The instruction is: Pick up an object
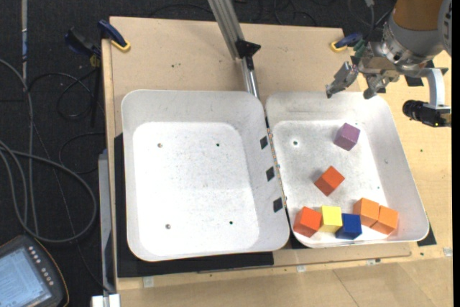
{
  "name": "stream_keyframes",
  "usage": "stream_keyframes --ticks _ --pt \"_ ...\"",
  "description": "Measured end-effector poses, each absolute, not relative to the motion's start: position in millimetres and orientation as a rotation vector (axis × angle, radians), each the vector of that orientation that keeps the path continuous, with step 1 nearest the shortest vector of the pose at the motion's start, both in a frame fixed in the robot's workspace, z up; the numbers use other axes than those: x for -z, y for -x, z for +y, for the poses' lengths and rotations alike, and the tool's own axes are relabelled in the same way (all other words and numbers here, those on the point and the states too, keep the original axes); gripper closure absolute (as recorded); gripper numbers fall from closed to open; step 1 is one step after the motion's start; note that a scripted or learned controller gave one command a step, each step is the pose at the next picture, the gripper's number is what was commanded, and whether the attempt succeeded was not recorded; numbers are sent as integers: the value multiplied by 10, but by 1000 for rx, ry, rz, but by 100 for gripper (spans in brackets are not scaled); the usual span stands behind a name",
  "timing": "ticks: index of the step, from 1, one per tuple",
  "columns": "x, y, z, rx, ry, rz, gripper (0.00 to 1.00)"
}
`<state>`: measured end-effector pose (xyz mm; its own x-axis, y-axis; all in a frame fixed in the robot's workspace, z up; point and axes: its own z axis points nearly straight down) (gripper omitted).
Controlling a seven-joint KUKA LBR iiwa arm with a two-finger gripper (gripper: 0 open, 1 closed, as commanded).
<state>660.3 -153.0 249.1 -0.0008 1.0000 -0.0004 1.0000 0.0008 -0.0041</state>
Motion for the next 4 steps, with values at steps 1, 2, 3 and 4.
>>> stream_keyframes --ticks 1,2,3,4 --pt "-1962 -6700 -1503 -5 2215 -2223 0" --pt "-1457 -6606 -1449 -5 2218 -2219 0" --pt "-1601 -6628 -1453 2 2223 -2225 100" --pt "-2065 -6644 -1378 6 2222 -2229 100"
